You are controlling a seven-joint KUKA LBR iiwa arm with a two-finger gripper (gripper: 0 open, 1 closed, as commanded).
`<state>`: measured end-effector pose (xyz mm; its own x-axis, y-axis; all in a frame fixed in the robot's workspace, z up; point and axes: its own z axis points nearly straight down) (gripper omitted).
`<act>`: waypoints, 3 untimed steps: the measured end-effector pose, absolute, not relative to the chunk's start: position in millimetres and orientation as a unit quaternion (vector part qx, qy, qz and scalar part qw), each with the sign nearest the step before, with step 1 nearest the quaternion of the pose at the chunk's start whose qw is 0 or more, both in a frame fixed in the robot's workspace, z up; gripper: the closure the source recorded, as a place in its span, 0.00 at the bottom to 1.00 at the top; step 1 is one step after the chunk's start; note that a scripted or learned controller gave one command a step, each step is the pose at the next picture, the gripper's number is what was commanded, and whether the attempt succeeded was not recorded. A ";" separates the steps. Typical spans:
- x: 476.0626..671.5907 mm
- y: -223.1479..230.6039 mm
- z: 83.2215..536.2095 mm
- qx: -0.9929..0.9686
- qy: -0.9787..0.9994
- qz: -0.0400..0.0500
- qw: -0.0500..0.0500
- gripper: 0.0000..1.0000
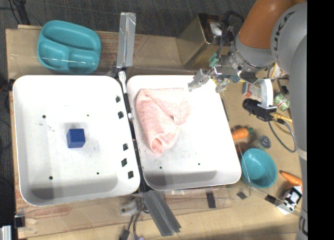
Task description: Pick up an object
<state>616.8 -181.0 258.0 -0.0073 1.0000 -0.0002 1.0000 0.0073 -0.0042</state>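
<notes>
**Gripper over the far right corner of the right bin, cloth just below it**

Gripper (200, 80) at the far edge of the right bin (230, 145), low over the white floor, just beside the far right corner of the pink cloth (159, 119). Cannot tell whether clenched or released: too small and too cluttered at the tip to read. Cannot tell either whether touching the cloth. Nothing visibly in its grasp.

Grey arm (271, 22) with the orange band reaching in from the right, wrist tilted down towards the bin's far right corner.

Pink cloth crumpled in the left half of the right bin, folded over itself, one lobe trailing towards the near side, far edge close to the bin's far wall.

Blue cube (76, 138) alone in the left bin (21, 129), upright, a little left of that bin's middle, well apart from the walls.

Outside the bins: teal divided tray (69, 46) on the bench beyond the left bin; teal bowl (259, 167) just beside the right bin's near right corner; small orange piece (240, 134) between the bowl and the wrist, close to the bin's right rim; cables and small clutter further right.
</notes>
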 end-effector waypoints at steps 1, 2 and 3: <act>634.2 -180.0 92.8 -0.670 -0.742 0.000 0.000 0.00; 634.7 -178.8 102.9 -0.668 -0.744 0.000 0.000 1.00; 634.7 -178.9 103.0 -0.668 -0.744 0.000 0.000 0.00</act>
